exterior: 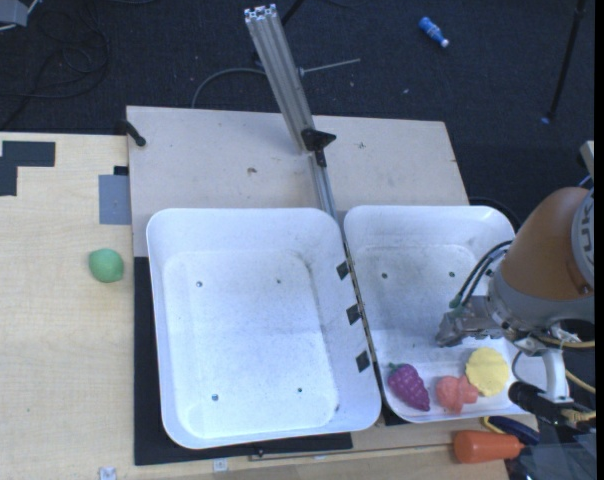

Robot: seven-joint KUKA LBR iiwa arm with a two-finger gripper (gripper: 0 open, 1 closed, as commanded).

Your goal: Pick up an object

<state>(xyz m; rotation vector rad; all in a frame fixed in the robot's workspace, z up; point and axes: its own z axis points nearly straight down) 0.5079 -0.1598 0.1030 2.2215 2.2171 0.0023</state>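
Here, two shallow white bins side by side on the counter: left bin and right bin, both of smooth plastic with rounded corners and speckled floors.

Three toy items in the right bin, clustered along its near edge toward the near right corner:
- One purple grape bunch, knobbly, tapered; long axis slanted from the bin's middle toward the near edge, narrow end pointing at the near right corner.
- One pink-orange lump, rounded and irregular, just beside the grapes; no clear long axis.
- One yellow piece, smooth and roughly oval, long axis about parallel to the bin's right edge, just beside the pink-orange lump.

One pincer, dark metal, above the right bin's floor near its right edge, just beyond the three toys toward the far side; apart or together cannot be told, nothing seen clamped. Grey arm with orange band over the bin's right edge.

One green ball, matte and round, on the bare wooden counter well to the left of the left bin. One orange carrot-shaped object, smooth, lying outside the right bin at the counter's near edge, long axis along that edge. One ridged aluminium bar slanting in from the far edge toward the gap between the bins.
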